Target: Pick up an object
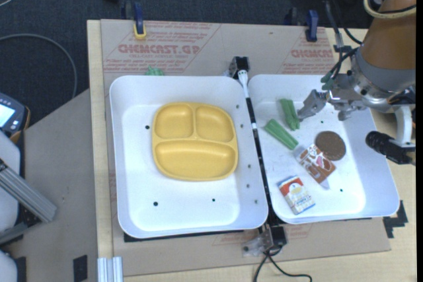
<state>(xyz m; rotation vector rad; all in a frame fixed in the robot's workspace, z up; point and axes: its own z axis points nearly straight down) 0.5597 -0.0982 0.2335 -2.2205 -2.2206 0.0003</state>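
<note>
The right bin (pixel 370 201) holds two green sticks (pixel 289 113) (pixel 281 134), a round brown disc (pixel 330 144), a brown and white packet (pixel 316 164) and a small red, white and blue carton (pixel 296 195). My gripper (pixel 328 107) hangs over the upper middle of this bin, just right of the upper green stick and above the brown disc. Its two fingers are spread apart, with only the white bin floor showing between them. The gripper is open and holds nothing.
A yellow divided plate (pixel 195 141) lies in the middle of the left bin (pixel 132 195). A black strip (pixel 251 135) runs between the two bins. Two clamps (pixel 138 20) (pixel 311 26) grip the board's far edge.
</note>
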